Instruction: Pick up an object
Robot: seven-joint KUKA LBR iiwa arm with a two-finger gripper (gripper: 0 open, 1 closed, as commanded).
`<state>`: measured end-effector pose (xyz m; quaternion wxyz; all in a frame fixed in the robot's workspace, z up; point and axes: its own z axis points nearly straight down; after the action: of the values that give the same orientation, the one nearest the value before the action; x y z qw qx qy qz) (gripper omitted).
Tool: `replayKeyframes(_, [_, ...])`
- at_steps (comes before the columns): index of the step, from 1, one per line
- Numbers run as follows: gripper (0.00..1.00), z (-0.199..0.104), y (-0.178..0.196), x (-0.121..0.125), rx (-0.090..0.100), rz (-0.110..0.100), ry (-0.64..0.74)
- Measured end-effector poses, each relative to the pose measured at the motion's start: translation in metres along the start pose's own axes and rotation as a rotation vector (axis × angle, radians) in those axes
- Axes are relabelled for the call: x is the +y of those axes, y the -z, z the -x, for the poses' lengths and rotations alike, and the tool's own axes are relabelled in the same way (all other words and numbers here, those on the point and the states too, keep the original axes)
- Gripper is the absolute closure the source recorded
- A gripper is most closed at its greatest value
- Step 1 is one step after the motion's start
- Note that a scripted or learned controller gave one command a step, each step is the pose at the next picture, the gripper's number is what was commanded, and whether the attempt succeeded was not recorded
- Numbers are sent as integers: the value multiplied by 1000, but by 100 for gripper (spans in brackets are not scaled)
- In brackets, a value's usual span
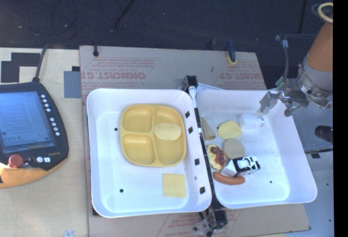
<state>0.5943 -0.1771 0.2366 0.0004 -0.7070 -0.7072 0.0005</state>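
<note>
Two shallow white bins sit side by side on the bench, and we see the gripper (278,103) reaching in from the right, over the upper right part of the right bin (293,176). Its two fingers stand spread apart with nothing between them; one fingertip (265,104) hangs just above a small white object (250,120) that lies near the bin's back wall, and we cannot tell whether they touch.

We count several more things in that bin. A pale yellow round piece (230,130) lies just left of the white object, and a grey-beige round piece (234,148) lies just below it. Further toward the front lie a black-and-white block (247,164), a sausage-like piece (228,178) and a small red and yellow item (216,156) close to the divider between the bins.

We find a yellow divided plate (151,135) in the left bin (103,176), with a pale yellow disc (167,131) in its upper right compartment. A flat yellow square (174,185) lies near the bin's front, apart from the plate. A tablet-like control pendant (30,124) rests on the bench, well to the left.
</note>
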Motion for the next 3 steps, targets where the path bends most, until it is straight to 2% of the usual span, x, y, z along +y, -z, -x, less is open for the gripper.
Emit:
replayKeyframes(1, [0,-36,-128,-40,-1,5,-1])
replayKeyframes(2, [0,-49,-147,-78,-3,8,0])
replayKeyframes(3, [0,-47,-146,-111,-2,9,0])
